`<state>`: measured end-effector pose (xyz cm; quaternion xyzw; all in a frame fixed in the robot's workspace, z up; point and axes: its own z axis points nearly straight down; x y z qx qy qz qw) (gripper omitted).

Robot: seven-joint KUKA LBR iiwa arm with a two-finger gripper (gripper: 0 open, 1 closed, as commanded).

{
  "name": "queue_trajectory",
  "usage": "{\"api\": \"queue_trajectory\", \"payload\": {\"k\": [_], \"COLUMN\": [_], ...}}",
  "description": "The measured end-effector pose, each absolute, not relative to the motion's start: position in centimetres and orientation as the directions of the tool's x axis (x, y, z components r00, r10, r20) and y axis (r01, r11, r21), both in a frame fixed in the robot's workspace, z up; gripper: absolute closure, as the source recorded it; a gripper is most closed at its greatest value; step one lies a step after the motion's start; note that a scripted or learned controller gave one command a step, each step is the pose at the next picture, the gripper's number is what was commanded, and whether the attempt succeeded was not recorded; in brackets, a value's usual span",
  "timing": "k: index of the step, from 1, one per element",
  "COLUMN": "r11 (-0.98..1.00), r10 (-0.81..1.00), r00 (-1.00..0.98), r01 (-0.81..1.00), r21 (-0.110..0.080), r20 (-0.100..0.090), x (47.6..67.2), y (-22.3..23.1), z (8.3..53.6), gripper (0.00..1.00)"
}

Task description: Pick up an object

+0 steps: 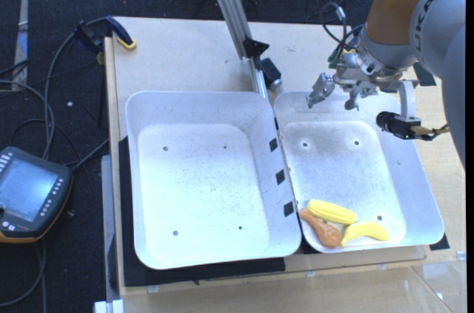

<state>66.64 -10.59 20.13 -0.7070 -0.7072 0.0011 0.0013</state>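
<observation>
In the right bin, near its front edge, lie three toy foods close together: a yellow corn cob, an orange drumstick-like piece and a yellow banana. My gripper hangs above the bin's back rim, far from the objects. Its two fingers are spread apart with nothing between them.
The left bin adjoins the right one. A slanted aluminium post rises from behind the bins' shared edge. A black clamp with a yellow tip sits at the bench's back left corner. A teach pendant lies off the bench.
</observation>
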Motion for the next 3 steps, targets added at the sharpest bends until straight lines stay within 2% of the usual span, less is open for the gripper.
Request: {"api": "queue_trajectory", "payload": {"k": [2, 3], "r11": [0.000, 0.000], "r10": [1.000, 1.000], "r00": [0.000, 0.000], "r01": [1.000, 1.000], "r21": [-0.005, 0.001], "r20": [0.001, 0.000], "x": [65.7, 65.9], "y": [-9.5, -9.6], "z": [10.0, 11.4], "gripper": [0.00, 1.00]}}
